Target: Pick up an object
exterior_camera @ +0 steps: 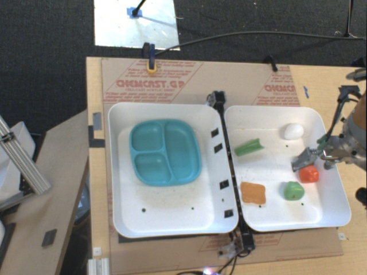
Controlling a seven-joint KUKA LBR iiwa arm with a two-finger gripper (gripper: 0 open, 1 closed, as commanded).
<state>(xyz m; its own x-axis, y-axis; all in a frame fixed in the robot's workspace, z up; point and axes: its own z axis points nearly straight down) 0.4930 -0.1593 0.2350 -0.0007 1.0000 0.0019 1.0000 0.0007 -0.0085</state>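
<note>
Red object (309, 175) is seen in the right bin (269, 222), touching or just below-right of the pincer (304, 161) reaching in from the right, whose released or clenched state cannot be told, green ball (293, 191) lying near

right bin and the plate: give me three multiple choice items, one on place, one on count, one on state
1. Where does the teal divided plate lie?
A. left bin
B. right bin
C. on the bare bench

2. How many loose objects lie in the right bin?
A. two
B. five
C. eight

3. How does the gripper stand to the red object?
A. far off over the left bin
B. right by it, just above it in the picture
C. lifting it clear of the bin

Answers: 1 A, it fills the left bin's middle. 2 B, white, long green, orange, round green, red. 3 B, the gripper's tip sits next to the red object.
</note>
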